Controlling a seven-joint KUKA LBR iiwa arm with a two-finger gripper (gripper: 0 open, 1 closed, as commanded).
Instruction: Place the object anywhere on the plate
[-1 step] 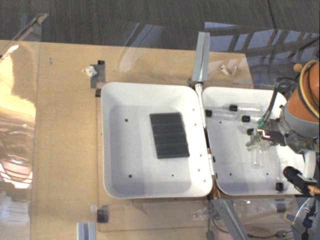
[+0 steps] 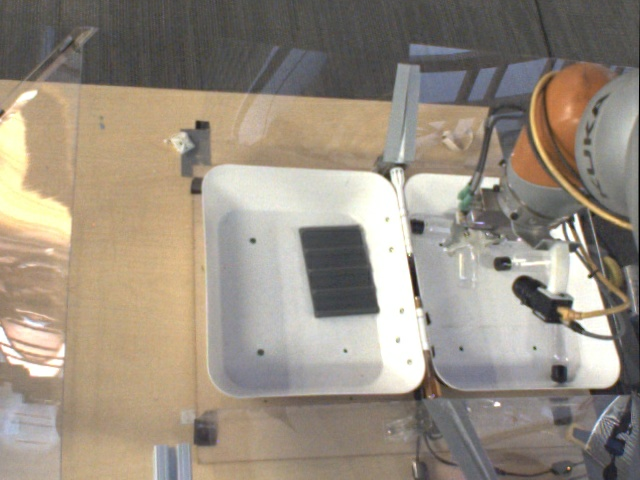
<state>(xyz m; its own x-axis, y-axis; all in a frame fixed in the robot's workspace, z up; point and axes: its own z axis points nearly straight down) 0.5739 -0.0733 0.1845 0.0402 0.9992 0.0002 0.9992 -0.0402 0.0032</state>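
The grey arm's two-finger gripper (image 2: 505, 258) is hovering low over the right shallow white bin (image 2: 520, 368); whether it is spread or closed cannot be told, and the object to be moved is not clearly showing beneath it. The dark grey ribbed rectangular plate (image 2: 339, 270) is lying in the left shallow white bin (image 2: 230, 298), leftward of the gripper across the bins' shared wall, its long axis running roughly top to bottom of the view.

What I can't make out from here

My arm (image 2: 585, 138) runs off the right edge and covers much of the right bin (image 2: 480, 363); the gripper (image 2: 465, 253) is a pale, glassy blur against the white floor, so I can't read its fingers or anything between them.
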